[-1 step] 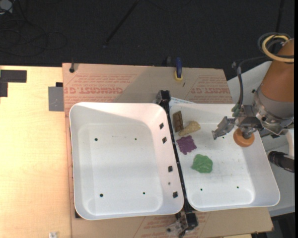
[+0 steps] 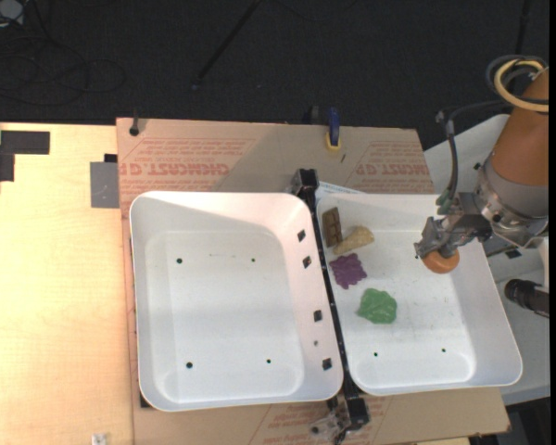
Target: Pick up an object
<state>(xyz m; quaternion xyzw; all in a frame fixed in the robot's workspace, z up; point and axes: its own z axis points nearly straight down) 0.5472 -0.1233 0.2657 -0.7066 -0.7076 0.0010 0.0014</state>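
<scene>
Arm [image 2: 519, 156] reaching in from right, over right bin [image 2: 482, 360]. Gripper [image 2: 437, 245] sitting low near bin's right side, directly above orange ball [image 2: 439, 262]. Fingers look to be touching ball; whether closing on it, cannot tell. Green lump [image 2: 378, 306], purple lump [image 2: 347, 270], tan piece [image 2: 354, 240], brown block [image 2: 332, 226] lying well apart toward bin's left. Left bin [image 2: 157, 378] sitting alongside.
</scene>
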